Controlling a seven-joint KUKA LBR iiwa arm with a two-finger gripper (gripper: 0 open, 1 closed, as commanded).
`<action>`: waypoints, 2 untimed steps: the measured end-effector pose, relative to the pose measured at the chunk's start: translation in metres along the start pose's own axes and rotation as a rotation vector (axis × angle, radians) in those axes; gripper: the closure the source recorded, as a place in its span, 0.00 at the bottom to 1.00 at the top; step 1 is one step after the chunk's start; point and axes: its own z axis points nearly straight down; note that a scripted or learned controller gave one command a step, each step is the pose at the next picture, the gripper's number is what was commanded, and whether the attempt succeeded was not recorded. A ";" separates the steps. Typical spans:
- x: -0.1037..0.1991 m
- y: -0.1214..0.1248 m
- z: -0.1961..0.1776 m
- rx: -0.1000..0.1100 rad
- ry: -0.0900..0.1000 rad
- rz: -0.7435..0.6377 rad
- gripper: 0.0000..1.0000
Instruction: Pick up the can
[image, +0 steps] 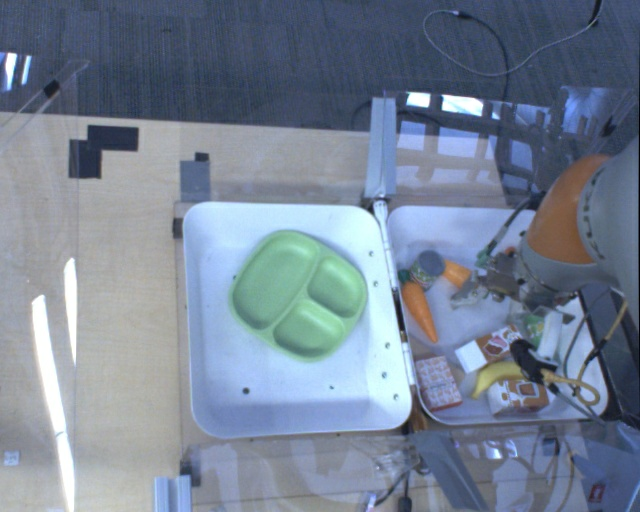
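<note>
Green plate (300, 293): lying in the middle of the left bin (215, 400), three compartments facing up.
Landmark: taking the carrot (420, 311) in the right bin (425, 225) as the reference for everything below.
Carrot: lying lengthwise along the near-left side of that bin, thick end toward the far wall, just beside the rim shared with the left bin.
Can (429, 265): sitting just beyond the carrot's far end, grey top showing, an orange piece (456, 273) touching its right side.
Jaws (478, 287): hanging to the right of the carrot and of the can, apart from both; spread too unclear to tell, nothing visible between them.
Arm (575, 225): reaching in from the right of the carrot, orange band showing above the wrist.
Banana (498, 377): lying nearer the camera than the carrot, to its right.
Patterned packet (438, 383): lying just below the carrot's tip.
Carton (518, 398): standing at the banana's near side.
Desk (110, 330): carrying both bins, pale wood.
</note>
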 end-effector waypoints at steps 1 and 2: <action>-0.041 0.001 -0.003 0.005 0.023 -0.015 0.00; -0.046 -0.026 -0.004 -0.002 0.019 0.162 0.00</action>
